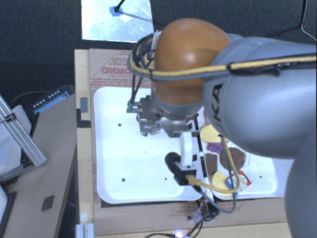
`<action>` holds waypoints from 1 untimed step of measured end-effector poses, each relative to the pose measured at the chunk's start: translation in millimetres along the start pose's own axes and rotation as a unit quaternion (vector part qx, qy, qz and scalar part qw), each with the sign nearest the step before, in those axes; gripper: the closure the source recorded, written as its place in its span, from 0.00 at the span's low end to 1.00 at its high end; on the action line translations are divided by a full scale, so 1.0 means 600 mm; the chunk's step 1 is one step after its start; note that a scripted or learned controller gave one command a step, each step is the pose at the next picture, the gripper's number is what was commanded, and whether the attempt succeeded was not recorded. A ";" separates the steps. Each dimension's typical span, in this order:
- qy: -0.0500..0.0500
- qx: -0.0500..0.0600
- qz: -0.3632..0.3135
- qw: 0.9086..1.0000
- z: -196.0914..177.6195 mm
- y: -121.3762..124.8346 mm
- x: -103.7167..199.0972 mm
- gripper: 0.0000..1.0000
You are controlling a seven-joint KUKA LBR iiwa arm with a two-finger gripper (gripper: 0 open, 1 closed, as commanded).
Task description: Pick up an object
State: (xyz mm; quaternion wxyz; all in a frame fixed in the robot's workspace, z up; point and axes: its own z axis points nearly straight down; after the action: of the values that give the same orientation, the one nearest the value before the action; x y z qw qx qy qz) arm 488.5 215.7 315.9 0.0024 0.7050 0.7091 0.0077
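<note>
Arm over the seam between the two white bins, its end hidden under its own orange band.

The grey arm reaches in from the right, and its orange band hangs above the left bin, near that bin's far right corner. The gripper sits somewhere beneath the wrist housing; whether it is apart or together cannot be told. In the right bin, close to its left wall, lies a cluster of small objects: a yellow piece, a purple piece and a brown one, partly covered by the arm and a yellow cable.
</note>
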 end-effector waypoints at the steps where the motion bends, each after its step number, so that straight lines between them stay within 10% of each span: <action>1: -0.004 0.007 0.003 1.000 0.003 -0.003 -0.048 1.00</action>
State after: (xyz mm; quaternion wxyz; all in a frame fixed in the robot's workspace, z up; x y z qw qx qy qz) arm 487.0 186.8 313.8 0.0003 0.7073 0.7069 0.0004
